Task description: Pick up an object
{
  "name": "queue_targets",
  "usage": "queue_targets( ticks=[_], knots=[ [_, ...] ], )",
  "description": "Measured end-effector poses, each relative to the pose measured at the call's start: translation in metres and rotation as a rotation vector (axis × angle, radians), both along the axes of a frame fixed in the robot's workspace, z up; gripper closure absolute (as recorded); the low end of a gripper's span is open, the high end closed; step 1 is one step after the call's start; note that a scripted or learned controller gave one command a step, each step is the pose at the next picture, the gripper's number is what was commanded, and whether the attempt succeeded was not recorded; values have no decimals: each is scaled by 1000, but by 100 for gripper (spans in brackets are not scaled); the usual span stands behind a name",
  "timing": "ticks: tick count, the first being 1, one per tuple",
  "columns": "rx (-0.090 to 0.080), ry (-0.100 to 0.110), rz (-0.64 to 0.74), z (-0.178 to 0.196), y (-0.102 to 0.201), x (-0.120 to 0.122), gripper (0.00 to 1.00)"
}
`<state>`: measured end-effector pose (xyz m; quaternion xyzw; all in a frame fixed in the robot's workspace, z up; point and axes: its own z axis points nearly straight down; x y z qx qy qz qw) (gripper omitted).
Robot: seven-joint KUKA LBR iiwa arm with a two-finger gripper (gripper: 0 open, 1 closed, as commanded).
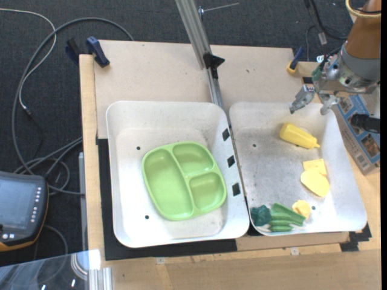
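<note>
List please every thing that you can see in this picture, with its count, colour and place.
bins: 2, white, side by side on the bench
tray: 1, light green, three compartments, in the left bin
bottle: 1, yellow, lying in the right bin, upper part
slices: 2, yellow, touching, right bin near its right wall
small piece: 1, yellow, right bin, lower part
vegetables: a cluster, green, lower edge of the right bin
clamps: 2, blue, at the bench's far corners
pole: 1, grey metal, rising between the bins
tablet: 1, dark, on the floor at left
cables: several, on the floor at left
arm: 1, grey with orange band, upper right
fingers: 2, grey, above the right bin's upper edge, apart, nothing between them
</note>
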<state>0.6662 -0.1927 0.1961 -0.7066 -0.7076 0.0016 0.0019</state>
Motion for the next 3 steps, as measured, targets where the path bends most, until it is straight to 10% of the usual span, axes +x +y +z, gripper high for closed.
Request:
queue_targets(
  ticks=[1,2,3],
  knots=[
    [4,8,-3,-109,35,-69,0],
    [6,1,4,-104,117,-95,0],
    [3,6,-5,-105,110,-188,0]
  ],
)
